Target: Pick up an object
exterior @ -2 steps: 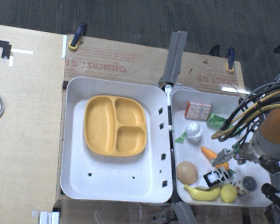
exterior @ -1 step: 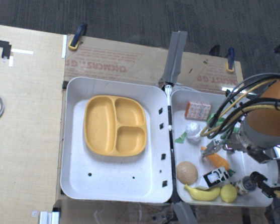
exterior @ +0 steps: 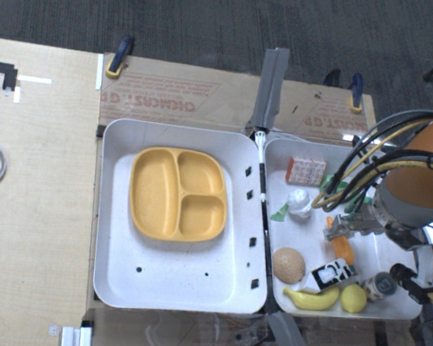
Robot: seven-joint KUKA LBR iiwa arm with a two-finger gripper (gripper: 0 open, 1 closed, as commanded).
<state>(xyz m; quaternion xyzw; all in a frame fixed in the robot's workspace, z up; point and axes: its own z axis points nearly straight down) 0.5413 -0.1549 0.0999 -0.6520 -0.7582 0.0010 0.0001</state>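
Right bin [exterior: 270, 249], gripper [exterior: 340, 232] low over orange object [exterior: 342, 248].

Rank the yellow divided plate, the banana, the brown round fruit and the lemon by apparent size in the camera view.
1. yellow divided plate, by far the largest
2. banana
3. brown round fruit
4. lemon
The banana is longer but thinner than the brown fruit, so that pair is close.

Grey arm [exterior: 413, 202], orange band, black-yellow cables.
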